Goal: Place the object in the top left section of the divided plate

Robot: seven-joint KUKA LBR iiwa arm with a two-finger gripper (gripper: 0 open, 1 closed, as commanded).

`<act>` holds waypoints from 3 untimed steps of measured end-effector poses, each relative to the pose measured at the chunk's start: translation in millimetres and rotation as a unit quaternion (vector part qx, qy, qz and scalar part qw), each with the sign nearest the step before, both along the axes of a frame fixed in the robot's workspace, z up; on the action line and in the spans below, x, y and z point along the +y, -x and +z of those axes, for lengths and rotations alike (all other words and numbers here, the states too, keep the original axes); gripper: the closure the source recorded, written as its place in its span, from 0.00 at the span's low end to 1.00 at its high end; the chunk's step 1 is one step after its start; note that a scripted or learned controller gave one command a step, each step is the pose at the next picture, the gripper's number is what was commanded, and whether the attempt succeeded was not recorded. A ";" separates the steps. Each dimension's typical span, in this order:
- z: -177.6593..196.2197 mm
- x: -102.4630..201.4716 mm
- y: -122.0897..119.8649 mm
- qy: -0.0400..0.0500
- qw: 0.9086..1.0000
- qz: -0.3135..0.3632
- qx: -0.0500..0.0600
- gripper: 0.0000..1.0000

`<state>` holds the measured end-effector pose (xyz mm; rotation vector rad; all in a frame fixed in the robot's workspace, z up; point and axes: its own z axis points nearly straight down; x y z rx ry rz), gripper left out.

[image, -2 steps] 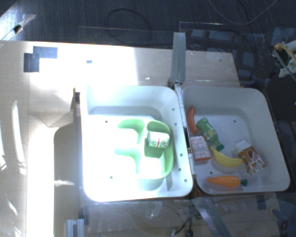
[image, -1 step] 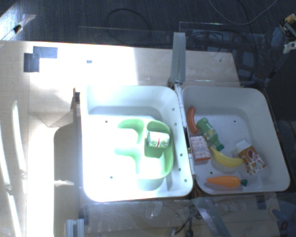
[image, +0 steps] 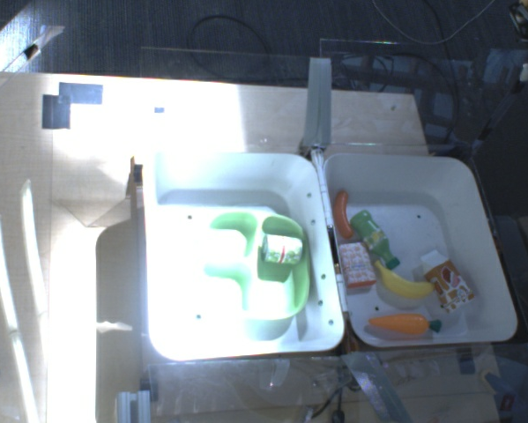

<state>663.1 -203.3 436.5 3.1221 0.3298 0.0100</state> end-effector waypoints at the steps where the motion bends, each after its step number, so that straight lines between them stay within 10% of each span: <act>1: -21.3 -0.5 2.1 0.001 0.962 0.274 0.002 0.00; 2: 0.4 14.3 -1.4 0.004 0.829 0.559 0.001 0.00; 3: 1.2 5.2 -6.5 0.005 0.816 0.579 0.001 0.00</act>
